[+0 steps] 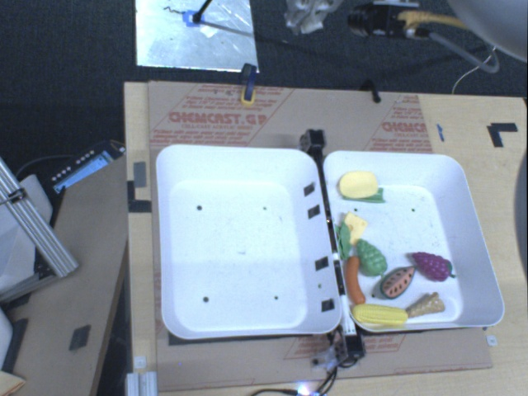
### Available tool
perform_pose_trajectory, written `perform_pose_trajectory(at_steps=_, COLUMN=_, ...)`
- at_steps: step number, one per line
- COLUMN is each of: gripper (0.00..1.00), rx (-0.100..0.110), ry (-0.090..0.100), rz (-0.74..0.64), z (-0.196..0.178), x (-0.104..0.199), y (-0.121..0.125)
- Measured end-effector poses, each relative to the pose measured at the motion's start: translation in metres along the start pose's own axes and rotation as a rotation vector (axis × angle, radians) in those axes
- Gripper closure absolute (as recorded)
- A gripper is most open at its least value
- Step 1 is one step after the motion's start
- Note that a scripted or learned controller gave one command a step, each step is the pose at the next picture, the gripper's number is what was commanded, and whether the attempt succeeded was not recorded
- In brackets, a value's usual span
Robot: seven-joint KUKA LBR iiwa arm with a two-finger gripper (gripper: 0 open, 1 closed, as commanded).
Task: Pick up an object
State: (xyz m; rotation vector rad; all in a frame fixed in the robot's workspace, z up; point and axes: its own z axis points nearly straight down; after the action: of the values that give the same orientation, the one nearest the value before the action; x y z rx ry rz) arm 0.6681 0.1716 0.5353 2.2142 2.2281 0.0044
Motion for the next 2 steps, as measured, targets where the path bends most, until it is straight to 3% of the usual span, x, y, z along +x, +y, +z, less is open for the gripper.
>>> perform_pose_trajectory(at_steps=2, gripper=1.00, rx=0.000, ry=0.000, rz=0.000, z=0.000, x=0.055, y=0.000)
